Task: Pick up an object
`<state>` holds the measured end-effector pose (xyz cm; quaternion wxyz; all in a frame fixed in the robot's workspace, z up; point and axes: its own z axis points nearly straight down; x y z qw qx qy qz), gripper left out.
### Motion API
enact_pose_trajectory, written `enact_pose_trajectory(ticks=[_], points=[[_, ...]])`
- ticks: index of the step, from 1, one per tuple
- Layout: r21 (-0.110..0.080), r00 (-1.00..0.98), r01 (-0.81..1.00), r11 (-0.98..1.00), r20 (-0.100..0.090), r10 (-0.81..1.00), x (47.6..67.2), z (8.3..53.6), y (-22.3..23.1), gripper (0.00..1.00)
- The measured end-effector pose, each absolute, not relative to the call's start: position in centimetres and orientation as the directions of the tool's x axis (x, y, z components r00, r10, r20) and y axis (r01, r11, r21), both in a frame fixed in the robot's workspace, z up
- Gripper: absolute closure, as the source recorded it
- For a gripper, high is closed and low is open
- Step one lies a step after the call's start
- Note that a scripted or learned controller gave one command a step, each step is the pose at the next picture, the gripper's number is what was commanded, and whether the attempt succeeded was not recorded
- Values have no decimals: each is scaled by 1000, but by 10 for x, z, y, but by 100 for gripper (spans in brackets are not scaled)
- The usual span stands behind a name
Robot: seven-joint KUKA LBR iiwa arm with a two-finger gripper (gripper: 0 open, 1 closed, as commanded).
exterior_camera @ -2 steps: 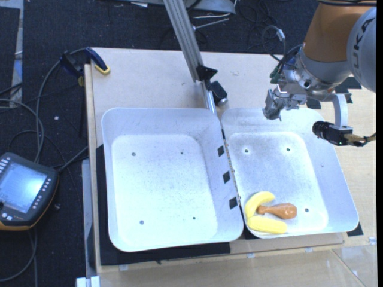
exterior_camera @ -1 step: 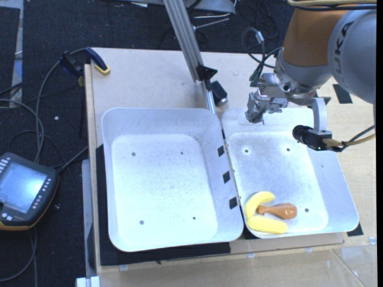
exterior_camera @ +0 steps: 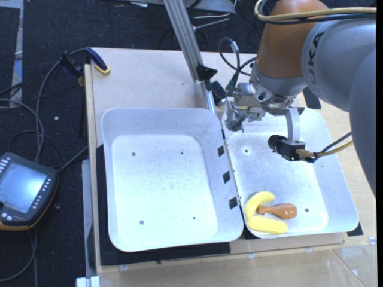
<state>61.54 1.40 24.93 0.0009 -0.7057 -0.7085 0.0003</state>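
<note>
While the left bin (exterior_camera: 161, 178) sits at nine o'clock with nothing for the arm to take, the work lies in the right bin (exterior_camera: 326, 178). A yellow banana (exterior_camera: 261, 211) and a brown drumstick-shaped toy (exterior_camera: 281, 210) lie touching near its six o'clock rim. The gripper (exterior_camera: 234, 123) hangs at the bin's eleven o'clock corner, well apart from them; whether its fingers are spread I cannot tell. Best to travel toward six, descend squarely over one item, minding the close front wall. Open floor lies between.
</note>
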Motion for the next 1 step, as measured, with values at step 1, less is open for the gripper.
enact_pose_trajectory(ticks=[1], points=[[0,-5,1000,5,1,1000,597,247,69,100]])
